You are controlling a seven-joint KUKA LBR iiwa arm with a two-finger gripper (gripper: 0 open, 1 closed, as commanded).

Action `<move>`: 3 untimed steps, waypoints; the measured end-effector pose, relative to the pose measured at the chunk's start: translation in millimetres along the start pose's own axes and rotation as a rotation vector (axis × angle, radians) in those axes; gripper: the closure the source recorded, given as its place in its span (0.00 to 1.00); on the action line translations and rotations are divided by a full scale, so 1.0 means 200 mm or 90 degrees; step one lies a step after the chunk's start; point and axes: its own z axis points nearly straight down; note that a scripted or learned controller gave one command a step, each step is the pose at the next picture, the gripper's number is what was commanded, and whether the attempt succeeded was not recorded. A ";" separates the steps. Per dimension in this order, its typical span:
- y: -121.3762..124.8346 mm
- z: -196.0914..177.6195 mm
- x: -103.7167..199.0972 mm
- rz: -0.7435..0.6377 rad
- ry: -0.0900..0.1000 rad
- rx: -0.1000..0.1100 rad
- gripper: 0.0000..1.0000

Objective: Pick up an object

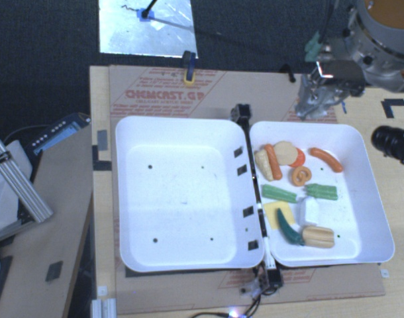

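Camera view: toy foods, among them an orange plastic sausage [326, 159], lie in the right white bin [367, 177]; the gripper [316, 101] hangs at twelve o'clock beyond its rim, grip state I cannot tell.

Two white bins [182, 128]; about ten toy foods [298, 194].

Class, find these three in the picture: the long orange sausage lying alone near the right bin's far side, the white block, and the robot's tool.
Long orange sausage [326, 159]: camera view, middle of its length.
White block [310, 211]: camera view, centre of its top face.
Tool [312, 105]: camera view, lower metal end above the right bin's far rim.
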 end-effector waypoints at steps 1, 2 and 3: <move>0.04 0.00 0.04 0.000 -0.001 0.000 1.00; 0.04 0.00 0.07 0.000 0.000 0.000 1.00; 0.17 0.00 0.09 0.003 -0.001 0.000 1.00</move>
